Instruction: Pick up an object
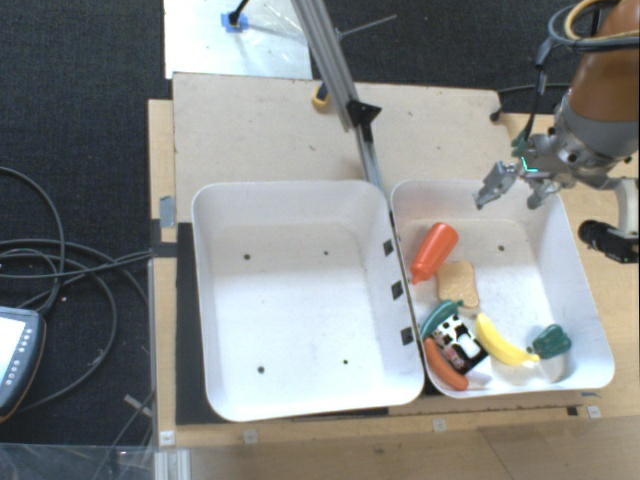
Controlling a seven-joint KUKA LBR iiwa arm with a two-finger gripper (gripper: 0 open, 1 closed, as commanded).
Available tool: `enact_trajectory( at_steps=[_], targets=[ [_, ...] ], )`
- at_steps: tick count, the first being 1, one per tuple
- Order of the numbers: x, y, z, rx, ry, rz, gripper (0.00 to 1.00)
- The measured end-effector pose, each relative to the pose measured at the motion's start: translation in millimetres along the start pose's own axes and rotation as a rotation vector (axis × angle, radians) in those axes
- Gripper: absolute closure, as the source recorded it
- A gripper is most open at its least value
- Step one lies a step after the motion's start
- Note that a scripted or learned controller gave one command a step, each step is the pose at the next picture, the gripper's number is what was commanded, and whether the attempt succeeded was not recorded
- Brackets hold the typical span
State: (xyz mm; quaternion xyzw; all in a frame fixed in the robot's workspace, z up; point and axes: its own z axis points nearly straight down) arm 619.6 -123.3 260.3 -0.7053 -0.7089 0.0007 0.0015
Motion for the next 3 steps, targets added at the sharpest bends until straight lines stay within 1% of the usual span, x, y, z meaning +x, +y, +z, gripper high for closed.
enact_trajectory(
  at_steps=[1,2,3],
  targets=[
    [0,1,-2,-0.004,-0.001,0.0,0.0],
    [3,-4,41,0.0,0.0,0.002,0.0],
    [9,-8,101,0.002,0.001,0.003,0.0]
  ],
)
